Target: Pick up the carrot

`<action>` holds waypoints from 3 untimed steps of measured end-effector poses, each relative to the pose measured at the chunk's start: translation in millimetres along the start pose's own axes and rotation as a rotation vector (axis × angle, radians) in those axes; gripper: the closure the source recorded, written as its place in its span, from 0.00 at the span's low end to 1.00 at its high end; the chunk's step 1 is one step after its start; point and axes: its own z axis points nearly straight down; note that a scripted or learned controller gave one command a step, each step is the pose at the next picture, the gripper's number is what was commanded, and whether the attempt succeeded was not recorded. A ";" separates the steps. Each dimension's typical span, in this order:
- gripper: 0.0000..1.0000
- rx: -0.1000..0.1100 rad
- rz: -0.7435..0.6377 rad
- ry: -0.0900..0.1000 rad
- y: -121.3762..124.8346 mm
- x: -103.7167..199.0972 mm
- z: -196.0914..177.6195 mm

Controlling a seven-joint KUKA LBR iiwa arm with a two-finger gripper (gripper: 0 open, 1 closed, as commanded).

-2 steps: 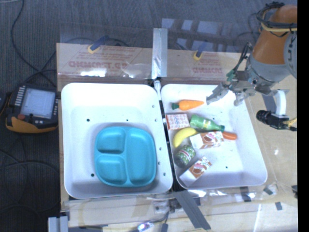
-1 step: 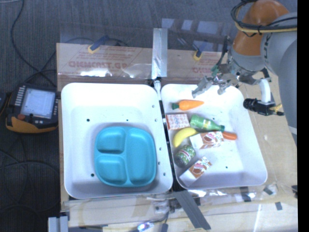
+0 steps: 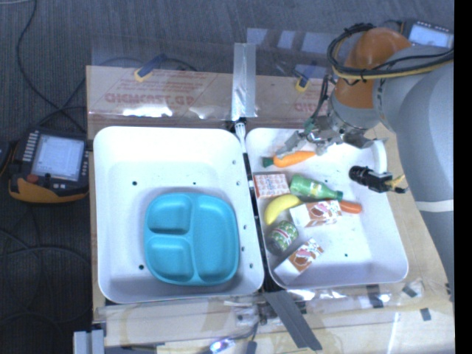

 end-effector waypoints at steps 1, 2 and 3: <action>0.00 0.005 -0.081 -0.007 0.3 3.0 4.8; 0.00 -0.006 -0.102 -0.005 -6.3 0.8 4.0; 0.00 0.000 -0.257 -0.007 -39.6 12.6 13.8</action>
